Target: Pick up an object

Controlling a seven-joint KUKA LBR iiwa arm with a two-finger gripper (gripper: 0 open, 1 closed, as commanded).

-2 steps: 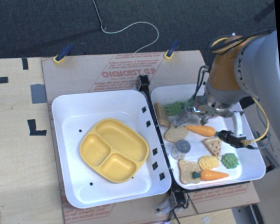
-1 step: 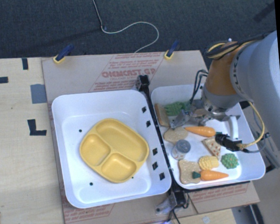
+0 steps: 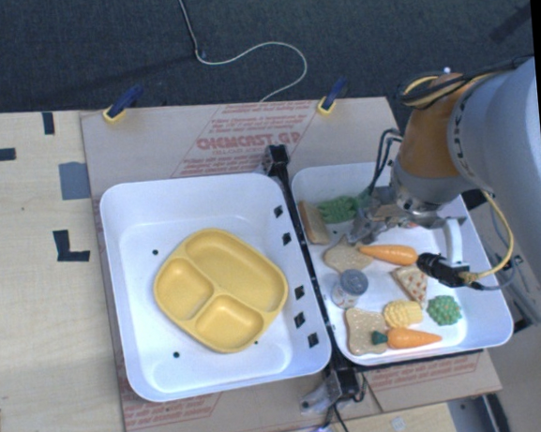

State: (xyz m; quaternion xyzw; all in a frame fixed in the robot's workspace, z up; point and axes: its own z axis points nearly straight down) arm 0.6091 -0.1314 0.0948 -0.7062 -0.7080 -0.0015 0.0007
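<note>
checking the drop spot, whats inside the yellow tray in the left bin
Nothing lies in the yellow tray: its three compartments show bare yellow. It sits flat in the left bin, so the bin floor beneath it is hidden. The toy food is all in the right bin.

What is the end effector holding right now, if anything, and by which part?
It cannot be told. The end effector is low in the right bin, over the green leafy toy and beside a toy carrot, but no grip is visible.

A grey robot arm [image 3: 503, 129] with an orange band [image 3: 429, 140] above its wrist reached in from the right side. Its wrist bent downward, and the dark tool [image 3: 370, 219] at its end pointed toward the left, hanging low.
</note>
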